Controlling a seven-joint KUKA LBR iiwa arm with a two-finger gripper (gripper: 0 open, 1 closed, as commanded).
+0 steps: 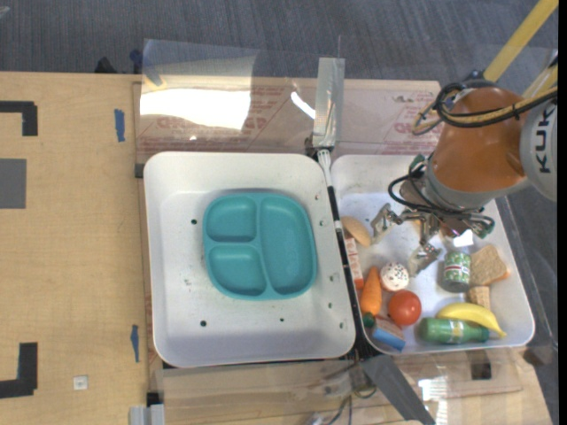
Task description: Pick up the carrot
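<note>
1. The small orange plastic carrot (370,294) with a green top lies in the right-hand shallow white bin (518,304), close against that bin's left wall at about 8 o'clock from the bin's middle, its length running roughly from 12 to 6 o'clock.
2. The metal two-finger claw (416,233) hangs over the middle of the same bin, at about 1 o'clock from the carrot and apart from it; nothing sits between its fingers, which appear spread, one toward 9 o'clock and one toward 5 o'clock.
3. Just beside the carrot at 3 o'clock are a speckled white egg-shaped toy (395,276) and a round red tomato (405,308).
4. Further toward 4 o'clock lie a green bottle (452,329) and a yellow banana (472,315).
5. The left-hand white bin (168,264) on the wooden worktop (66,237) holds a teal three-compartment plate (260,244).
</note>
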